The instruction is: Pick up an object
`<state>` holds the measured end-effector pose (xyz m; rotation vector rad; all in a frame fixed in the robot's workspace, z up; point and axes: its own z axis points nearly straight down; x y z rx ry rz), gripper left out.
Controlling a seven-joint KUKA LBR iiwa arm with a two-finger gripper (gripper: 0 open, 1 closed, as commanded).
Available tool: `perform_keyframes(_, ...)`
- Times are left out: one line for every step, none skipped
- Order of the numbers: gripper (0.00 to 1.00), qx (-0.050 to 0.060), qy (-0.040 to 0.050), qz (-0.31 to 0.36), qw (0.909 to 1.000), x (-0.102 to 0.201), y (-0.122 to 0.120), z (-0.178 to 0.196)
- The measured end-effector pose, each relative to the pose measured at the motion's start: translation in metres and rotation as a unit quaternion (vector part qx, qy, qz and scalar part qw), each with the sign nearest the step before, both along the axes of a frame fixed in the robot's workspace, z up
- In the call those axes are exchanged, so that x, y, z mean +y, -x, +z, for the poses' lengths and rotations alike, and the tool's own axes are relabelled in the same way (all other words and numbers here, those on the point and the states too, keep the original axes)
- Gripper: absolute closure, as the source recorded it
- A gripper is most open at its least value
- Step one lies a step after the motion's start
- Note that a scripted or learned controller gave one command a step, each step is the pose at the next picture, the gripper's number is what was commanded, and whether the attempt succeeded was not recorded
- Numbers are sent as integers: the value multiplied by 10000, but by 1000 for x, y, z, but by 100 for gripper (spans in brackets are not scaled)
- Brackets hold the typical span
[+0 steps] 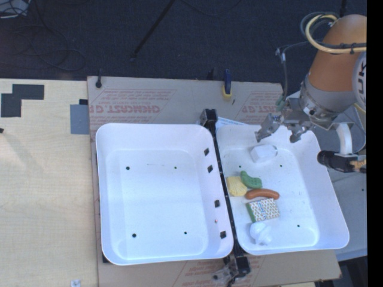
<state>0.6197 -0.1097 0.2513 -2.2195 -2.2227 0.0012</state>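
My gripper (279,133) hangs over the far end of the right bin (326,211), fingers spread open with nothing between them. Just below it lies a pale white object (263,153) on the bin floor. Nearer the bin's middle sit a green curved piece (251,180), a yellow piece (236,187), a red-orange sausage shape (262,194) and a green-white patterned packet (263,209). A white lump (261,232) rests close to the front wall.
The left bin (108,160) stands beside the right one, with a black clip strip (216,178) along their shared wall. Cardboard (149,100) lies under both bins. A black cylinder (335,159) sticks out at the right.
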Motion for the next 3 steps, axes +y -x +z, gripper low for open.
perform_keyframes(0, 33, 7, -53, 10000, -79, 88, -1)
perform_keyframes(0, 21, -31, 55, 10000, 50, 61, -17)
perform_keyframes(0, 49, -1, -34, 10000, -34, 69, -164)
